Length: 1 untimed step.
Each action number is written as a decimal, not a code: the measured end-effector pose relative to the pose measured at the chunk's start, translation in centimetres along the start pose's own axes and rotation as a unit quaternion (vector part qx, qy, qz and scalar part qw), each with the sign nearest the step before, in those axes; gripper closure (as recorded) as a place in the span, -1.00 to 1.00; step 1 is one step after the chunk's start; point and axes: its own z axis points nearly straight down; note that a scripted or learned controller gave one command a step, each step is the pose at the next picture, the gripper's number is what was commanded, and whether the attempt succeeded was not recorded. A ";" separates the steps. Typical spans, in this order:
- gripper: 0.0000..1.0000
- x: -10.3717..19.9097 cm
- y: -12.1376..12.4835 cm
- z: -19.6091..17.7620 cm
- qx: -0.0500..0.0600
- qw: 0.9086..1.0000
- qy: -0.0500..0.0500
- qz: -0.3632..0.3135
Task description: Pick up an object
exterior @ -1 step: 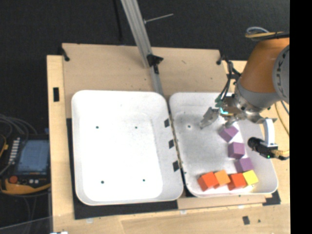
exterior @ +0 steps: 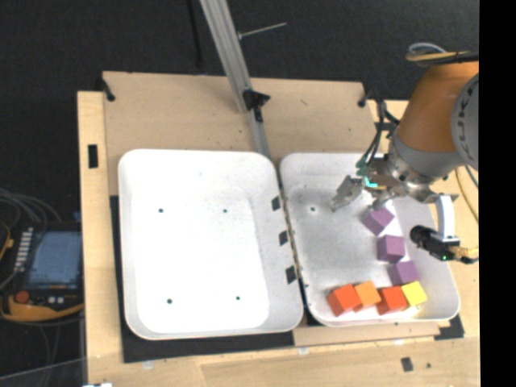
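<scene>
Right now my gripper [exterior: 348, 193] is hovering over the upper middle of the right bin [exterior: 322, 297], with nothing between the fingers; they look spread, one grey tip pointing down-left, though blur is making that hard to confirm. Nearest pick is the purple block [exterior: 378, 218], lying just beside my gripper on its lower-right, tilted diagonally, so I'm judging a short shift that way plus a wrist turn to match its edges. Further the same way two more purple blocks [exterior: 392, 247] are trailing toward the near rim, then a yellow block [exterior: 414, 294] and orange blocks [exterior: 346, 298] packed touching in a row. Bin floor under me is looking flat, white and bare, so plenty of room. The left bin [exterior: 129, 240] is sitting well apart.
</scene>
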 end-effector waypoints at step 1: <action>-1.00 0.4 -0.5 6.1 0.003 1.000 -0.001 0.002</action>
